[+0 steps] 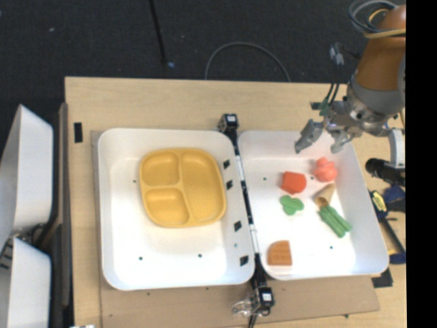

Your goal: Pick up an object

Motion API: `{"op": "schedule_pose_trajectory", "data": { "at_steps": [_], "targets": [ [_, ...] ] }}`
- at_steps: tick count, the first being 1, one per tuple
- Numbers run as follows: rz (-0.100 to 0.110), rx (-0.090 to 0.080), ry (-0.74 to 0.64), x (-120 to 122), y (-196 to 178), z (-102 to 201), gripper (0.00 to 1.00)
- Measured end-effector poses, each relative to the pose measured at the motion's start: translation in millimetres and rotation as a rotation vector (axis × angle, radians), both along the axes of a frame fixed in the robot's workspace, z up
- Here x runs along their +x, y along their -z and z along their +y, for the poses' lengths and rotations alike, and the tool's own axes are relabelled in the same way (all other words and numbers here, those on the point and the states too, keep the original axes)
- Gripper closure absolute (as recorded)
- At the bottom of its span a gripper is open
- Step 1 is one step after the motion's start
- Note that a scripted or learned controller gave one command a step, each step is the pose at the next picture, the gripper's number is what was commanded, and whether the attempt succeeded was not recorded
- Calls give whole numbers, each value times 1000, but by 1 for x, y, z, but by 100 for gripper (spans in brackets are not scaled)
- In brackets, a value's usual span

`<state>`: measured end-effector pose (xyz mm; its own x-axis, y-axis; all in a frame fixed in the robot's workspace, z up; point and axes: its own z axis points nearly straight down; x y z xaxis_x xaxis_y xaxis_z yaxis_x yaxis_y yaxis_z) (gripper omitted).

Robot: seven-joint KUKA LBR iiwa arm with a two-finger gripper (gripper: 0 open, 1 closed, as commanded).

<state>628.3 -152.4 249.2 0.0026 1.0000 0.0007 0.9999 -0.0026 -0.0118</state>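
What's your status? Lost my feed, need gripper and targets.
Gripper open, above right bin, holding nothing. Nearest: pink piece, red piece. Nothing in the way.

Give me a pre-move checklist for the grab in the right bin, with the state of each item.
1. Fingers apart: ok, the gripper is open with nothing between its fingers.
2. Gripper over the right bin: ok, near its far edge.
3. Gripper lined up over a target: not ok, the pink toy and red block lie nearer the camera.
4. Targets separated: the green toy stands apart; the cone touches the green stick.
5. Gripper height: cannot tell.
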Motion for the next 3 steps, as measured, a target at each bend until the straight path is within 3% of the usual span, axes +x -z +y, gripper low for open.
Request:
{"op": "schedule_pose_trajectory", "data": {
  "at_steps": [1, 3],
  "targets": [
    [-13, -2, -2, 2, -9, 0, 0],
    [-8, -2, -2, -9, 96, 14, 0]
  ]
}}
